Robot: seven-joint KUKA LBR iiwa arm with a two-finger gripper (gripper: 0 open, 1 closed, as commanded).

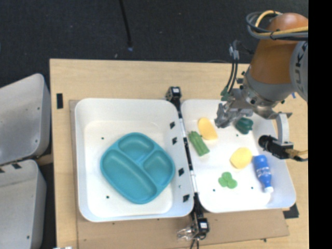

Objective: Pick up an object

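Camera view: pincer [226, 119] low over right bin [290, 191]; finger spread cannot be told. Yellow object [207, 128] lies just left of it, dark green object [243, 124] just right, green block [198, 143] lower left.

We see a light wooden bench [124, 79] with two white bins sitting on it side by side. The left bin [83, 154] takes up the bench's middle and reaches near its front edge. The right bin [207, 204] touches it and sits toward the bench's right edge, near the front right corner.
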